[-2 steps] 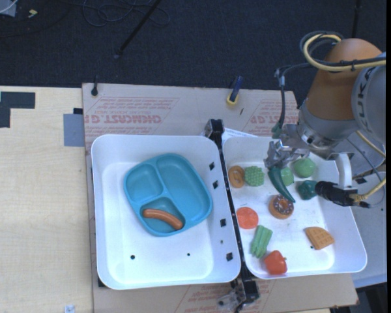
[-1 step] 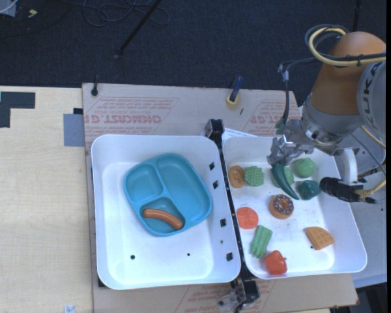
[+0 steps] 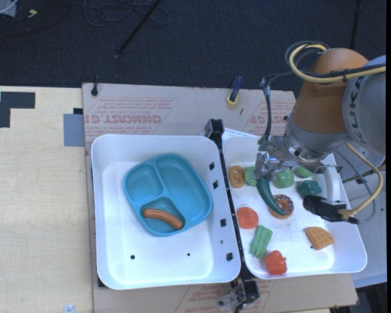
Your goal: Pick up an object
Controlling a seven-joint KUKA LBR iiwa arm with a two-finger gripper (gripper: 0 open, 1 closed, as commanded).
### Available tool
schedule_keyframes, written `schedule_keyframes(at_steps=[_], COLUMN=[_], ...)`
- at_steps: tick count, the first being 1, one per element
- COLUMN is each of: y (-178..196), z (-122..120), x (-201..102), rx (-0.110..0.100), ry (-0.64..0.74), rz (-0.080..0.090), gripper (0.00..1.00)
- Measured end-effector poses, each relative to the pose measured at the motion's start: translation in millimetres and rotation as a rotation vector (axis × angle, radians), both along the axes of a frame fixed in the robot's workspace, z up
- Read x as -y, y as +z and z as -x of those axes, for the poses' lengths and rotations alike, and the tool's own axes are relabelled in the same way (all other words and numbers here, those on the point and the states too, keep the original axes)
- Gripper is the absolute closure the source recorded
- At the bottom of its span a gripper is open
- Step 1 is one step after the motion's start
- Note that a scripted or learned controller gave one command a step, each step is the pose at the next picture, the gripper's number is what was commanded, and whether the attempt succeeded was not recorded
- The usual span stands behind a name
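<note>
While you look down into the right bin (image 3: 352, 256), you'll find the end effector (image 3: 266, 166) near its far left corner, low over the toy food. I cannot tell whether it has closed on anything. The likeliest target is the dark green pepper (image 3: 268, 195), lying just beside the end effector at about six o'clock. Its long axis runs from eleven o'clock to five o'clock, its lower end touching the round brown piece (image 3: 283, 205). A green ball (image 3: 284, 178) sits at four o'clock, crowding any descent.
</note>
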State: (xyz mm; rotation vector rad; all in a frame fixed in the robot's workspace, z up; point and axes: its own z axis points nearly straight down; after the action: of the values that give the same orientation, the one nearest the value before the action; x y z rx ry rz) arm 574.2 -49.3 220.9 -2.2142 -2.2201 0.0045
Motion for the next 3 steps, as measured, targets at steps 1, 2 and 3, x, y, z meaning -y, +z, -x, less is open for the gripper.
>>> schedule_keyframes(at_steps=[1, 2, 3], y=[10, 14, -3], z=[17, 49, 68], x=[-44, -92, -140], rx=[0.002, 0.000, -0.001], ry=[0.001, 0.002, 0.002], rz=[-0.001, 0.000, 0.001], gripper=[1.00, 1.00, 1.00])
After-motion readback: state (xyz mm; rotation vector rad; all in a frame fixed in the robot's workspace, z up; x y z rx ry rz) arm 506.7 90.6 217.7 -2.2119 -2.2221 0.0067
